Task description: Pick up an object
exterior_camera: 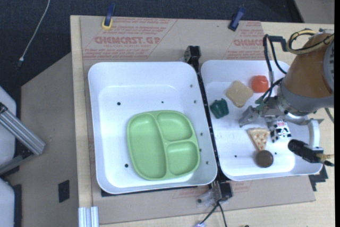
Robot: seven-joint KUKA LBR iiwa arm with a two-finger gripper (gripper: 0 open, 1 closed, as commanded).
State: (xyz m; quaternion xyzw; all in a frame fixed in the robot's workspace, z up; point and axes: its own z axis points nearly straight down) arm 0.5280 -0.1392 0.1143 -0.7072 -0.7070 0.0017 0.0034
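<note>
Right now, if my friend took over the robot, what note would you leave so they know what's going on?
Gripper: low over the right bin, holding nothing I can see; finger state unclear.
Right bin: green toy, tan bread piece, orange-red piece, pizza slice, brown round piece, small black-and-white toy.
Left bin: green divided plate.
Done: nothing picked.
Left: grasp one object and lift it.

Right bin (234,167) crowded with small items; left bin's (106,82) far half lies open
</note>
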